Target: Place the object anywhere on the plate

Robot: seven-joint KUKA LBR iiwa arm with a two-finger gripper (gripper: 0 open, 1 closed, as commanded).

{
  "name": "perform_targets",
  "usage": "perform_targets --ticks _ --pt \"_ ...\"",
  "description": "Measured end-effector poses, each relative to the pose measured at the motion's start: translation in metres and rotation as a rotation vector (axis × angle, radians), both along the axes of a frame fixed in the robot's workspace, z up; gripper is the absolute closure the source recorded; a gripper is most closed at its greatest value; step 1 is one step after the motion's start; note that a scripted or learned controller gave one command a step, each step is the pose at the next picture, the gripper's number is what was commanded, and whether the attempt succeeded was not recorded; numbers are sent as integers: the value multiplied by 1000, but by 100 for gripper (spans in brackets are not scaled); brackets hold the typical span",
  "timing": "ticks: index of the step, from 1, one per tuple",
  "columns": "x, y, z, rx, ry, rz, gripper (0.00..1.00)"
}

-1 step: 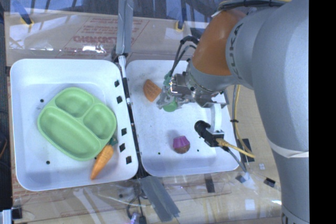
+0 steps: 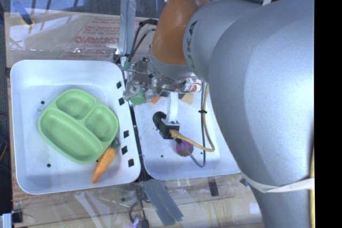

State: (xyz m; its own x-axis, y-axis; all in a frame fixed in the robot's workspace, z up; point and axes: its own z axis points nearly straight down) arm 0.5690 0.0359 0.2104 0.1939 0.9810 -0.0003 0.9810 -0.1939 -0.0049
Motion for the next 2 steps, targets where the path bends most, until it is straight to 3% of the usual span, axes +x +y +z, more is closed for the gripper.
perform_targets --ticks 1,2 --pt "-6 59 -20 0 1 148 100" --pt "-6 59 -20 0 1 148 0"
